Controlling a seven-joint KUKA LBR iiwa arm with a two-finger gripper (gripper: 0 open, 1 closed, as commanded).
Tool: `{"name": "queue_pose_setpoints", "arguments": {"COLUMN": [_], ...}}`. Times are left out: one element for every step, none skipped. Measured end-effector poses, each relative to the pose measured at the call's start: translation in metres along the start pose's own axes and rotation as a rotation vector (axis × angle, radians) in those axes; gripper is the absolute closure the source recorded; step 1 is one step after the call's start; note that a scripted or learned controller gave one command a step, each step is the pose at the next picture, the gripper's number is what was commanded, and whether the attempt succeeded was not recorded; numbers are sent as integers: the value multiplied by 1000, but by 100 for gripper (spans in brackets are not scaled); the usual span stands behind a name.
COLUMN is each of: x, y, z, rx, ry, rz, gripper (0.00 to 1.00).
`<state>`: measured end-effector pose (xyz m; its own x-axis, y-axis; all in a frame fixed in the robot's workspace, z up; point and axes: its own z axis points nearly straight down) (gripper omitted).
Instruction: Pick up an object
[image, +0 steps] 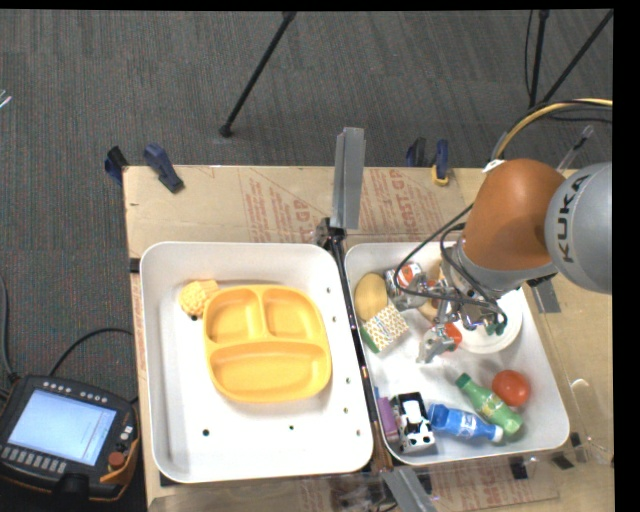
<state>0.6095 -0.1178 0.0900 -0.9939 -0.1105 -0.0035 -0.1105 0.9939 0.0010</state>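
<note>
Presumably hunting among the crowded right bin (553, 395), the end effector (440, 335), whose opening cannot be told, hangs near the checkered block (385, 326) and potato (370, 295), so a descent could nudge neighbours instead of gripping.

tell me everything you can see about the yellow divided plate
The yellow divided plate looks like glossy plastic, a rounded rectangle with three compartments: two smaller ones at the far side, one long one nearer the camera. It lies flat in the left bin. A small yellow bumpy object sits against its far-left corner.
</note>
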Motion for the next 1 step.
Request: {"name": "queue_pose_setpoints", "arguments": {"x": [105], "y": [-15], "z": [1], "rx": [1], "ry": [-1], "rz": [69], "gripper": [0]}}
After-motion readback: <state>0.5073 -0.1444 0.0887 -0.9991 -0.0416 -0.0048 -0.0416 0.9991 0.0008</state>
